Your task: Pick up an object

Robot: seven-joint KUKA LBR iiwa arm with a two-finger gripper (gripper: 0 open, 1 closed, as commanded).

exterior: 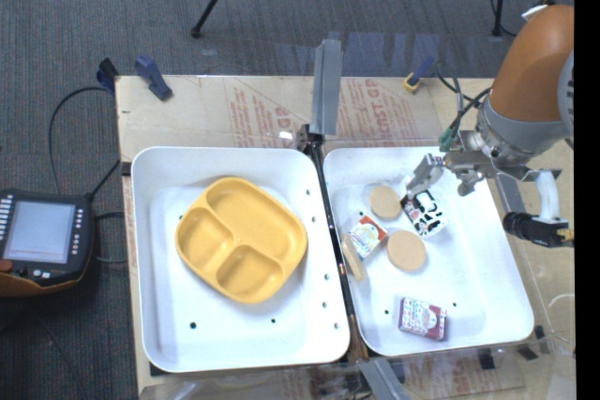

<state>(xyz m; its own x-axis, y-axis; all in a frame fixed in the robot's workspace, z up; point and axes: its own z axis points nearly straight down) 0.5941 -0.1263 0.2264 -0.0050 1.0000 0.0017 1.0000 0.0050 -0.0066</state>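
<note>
Grey carpet surrounds a plywood bench (234, 108) bearing two white bins. Within the right bin (487, 295), a black-and-white carton (427, 215) lies just under the gripper (420, 184), touching its fingertip; whether the fingers are apart or closed, I cannot tell. Two tan discs (385, 201) (407, 250) flank the carton, a small colourful packet (368, 235) lies beside them, and a red carton (422, 318) sits near the front wall. The left bin (159, 314) holds a yellow divided plate (241, 239). A pendant (42, 239) rests on the floor at left.
</note>
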